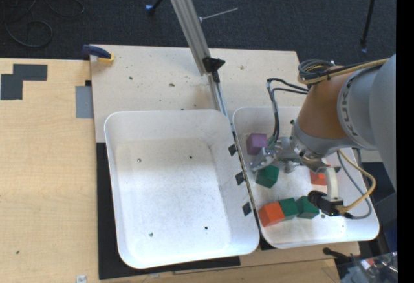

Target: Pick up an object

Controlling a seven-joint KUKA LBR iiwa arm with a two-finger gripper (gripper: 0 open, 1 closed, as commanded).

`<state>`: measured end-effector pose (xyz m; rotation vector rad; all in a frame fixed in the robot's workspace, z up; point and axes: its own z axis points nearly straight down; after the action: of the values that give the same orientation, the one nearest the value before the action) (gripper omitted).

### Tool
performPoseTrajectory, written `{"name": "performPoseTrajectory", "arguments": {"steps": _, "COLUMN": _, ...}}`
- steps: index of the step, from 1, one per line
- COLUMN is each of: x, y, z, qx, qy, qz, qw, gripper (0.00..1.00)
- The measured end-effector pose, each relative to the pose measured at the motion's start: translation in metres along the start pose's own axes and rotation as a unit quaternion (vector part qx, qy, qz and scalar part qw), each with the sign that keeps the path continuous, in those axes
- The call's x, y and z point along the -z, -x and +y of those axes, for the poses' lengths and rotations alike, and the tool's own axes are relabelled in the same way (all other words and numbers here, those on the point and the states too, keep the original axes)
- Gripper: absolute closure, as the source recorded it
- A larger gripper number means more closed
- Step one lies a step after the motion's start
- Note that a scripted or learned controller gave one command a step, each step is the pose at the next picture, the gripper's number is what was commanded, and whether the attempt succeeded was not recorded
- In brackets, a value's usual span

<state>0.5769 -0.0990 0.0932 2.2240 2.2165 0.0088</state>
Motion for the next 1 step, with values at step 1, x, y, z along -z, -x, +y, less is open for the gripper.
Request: {"name": "performPoseTrajectory", "arguments": {"steps": 1, "x": 0.0106, "y": 0.0012, "z": -0.0007, "qx": -0.003, "qy": -0.001, "qz": 0.001, "qw": 1.0000, "gripper": 1.00}}
